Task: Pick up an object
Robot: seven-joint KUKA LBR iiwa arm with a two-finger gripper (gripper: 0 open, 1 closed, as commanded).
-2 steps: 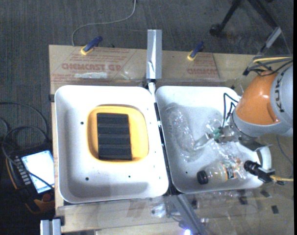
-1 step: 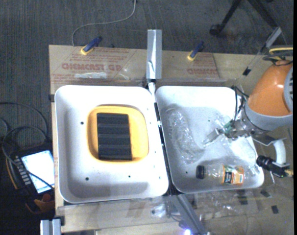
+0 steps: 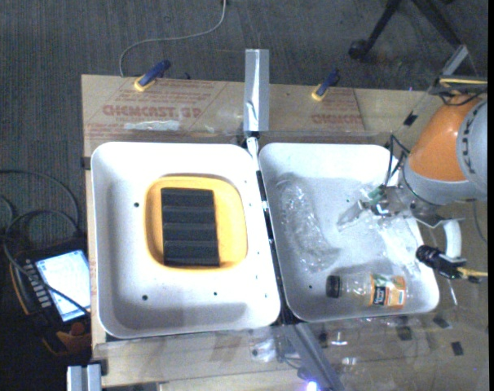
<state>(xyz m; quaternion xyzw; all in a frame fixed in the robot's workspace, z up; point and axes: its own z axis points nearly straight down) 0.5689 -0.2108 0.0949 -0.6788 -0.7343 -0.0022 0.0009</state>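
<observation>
At 3 o'clock of the right bin [image 3: 312, 157], gripper [image 3: 376, 204] hangs over crumpled clear plastic [image 3: 300, 222]; finger state can't be told. Bottle [image 3: 369, 289] lies on its side at 5 o'clock, near the rim. Recommend: center over bottle body, descend square, close across its narrow width.

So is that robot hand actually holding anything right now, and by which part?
It cannot be told. The gripper sits low in the right bin over clear plastic; the bottle lies apart, untouched.

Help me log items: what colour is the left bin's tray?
Yellow tray with a black ribbed insert, camera view.
</observation>
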